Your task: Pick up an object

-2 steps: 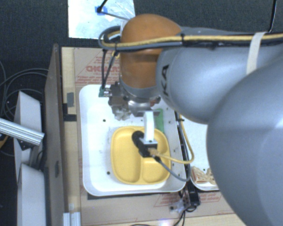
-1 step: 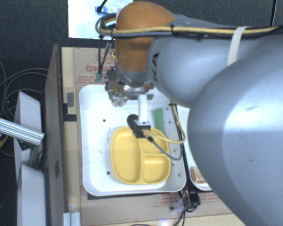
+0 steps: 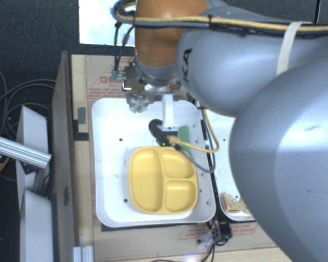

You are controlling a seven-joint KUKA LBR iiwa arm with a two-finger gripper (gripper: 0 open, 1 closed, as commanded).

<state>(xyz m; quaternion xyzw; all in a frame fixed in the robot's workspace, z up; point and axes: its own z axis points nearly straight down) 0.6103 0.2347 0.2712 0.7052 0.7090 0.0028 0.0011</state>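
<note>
the grey arm with its orange band (image 3: pixel 164 15) reached in from 3 o'clock and covered most of the right side of the camera view. its gripper (image 3: pixel 138 103) hung over the far end of the shallow white left bin (image 3: pixel 106 146), near the bin's 12 o'clock rim. the view looked down onto the wrist housing, so whether the gripper was open or closed could not be told, and nothing showed plainly within its grasp.

the yellow plastic divided plate with three compartments (image 3: pixel 163 179) lay flat on the floor of the left bin, in the half toward 6 o'clock. it sat at about 5 o'clock from the gripper, clearly apart from it, with a stretch of bare white bin floor between the two. its large compartment faced 9 o'clock and its two smaller ones faced 3 o'clock.

a small green oblong thing (image 3: pixel 183 137) lay just beside the plate's rim at the plate's 1 o'clock, close to the bin's 3 o'clock wall; its shape was too hidden to tell further.

the white right bin (image 3: pixel 221 124) was mostly covered by the arm. at its 6 o'clock corner a pale tan and white object (image 3: pixel 234 203) showed in part.

both bins stood on a brown cardboard sheet with red print (image 3: pixel 101 81).
</note>
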